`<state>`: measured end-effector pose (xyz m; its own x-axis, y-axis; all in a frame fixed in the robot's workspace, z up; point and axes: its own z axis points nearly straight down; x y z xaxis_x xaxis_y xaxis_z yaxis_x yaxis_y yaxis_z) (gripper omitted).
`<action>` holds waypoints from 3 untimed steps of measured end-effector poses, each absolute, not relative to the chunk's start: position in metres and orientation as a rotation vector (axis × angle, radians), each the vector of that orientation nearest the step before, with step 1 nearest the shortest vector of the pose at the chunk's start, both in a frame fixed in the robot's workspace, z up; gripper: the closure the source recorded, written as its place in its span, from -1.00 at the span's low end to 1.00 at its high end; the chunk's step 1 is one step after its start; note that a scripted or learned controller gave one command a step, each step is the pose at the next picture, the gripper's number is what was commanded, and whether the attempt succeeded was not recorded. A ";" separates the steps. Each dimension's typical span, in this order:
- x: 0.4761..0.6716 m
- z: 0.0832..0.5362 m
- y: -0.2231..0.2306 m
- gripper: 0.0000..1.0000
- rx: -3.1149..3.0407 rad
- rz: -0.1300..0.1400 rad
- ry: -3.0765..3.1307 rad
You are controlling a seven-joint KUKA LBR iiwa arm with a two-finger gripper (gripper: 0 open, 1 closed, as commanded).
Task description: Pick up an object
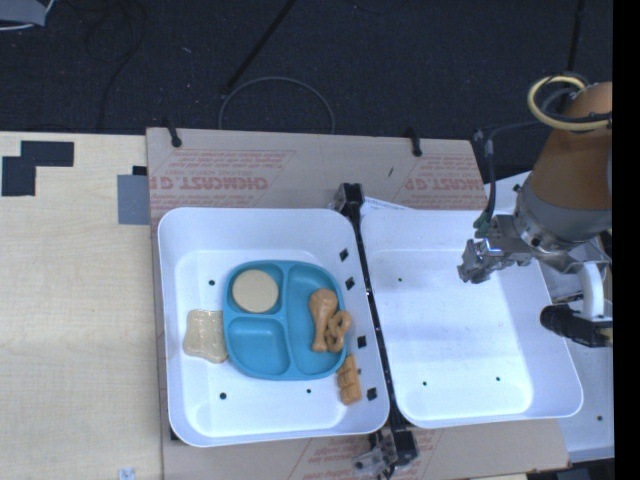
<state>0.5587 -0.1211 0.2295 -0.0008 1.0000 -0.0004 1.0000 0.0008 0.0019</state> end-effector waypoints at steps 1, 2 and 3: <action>0.559 0.279 -0.122 1.00 2.218 0.003 2.221; 0.544 0.264 -0.063 1.00 2.221 -0.003 2.230; 0.526 0.244 -0.012 1.00 2.222 -0.005 2.231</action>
<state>0.5263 -0.0124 0.2437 -0.0040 1.0000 0.0023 1.0000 0.0040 -0.0070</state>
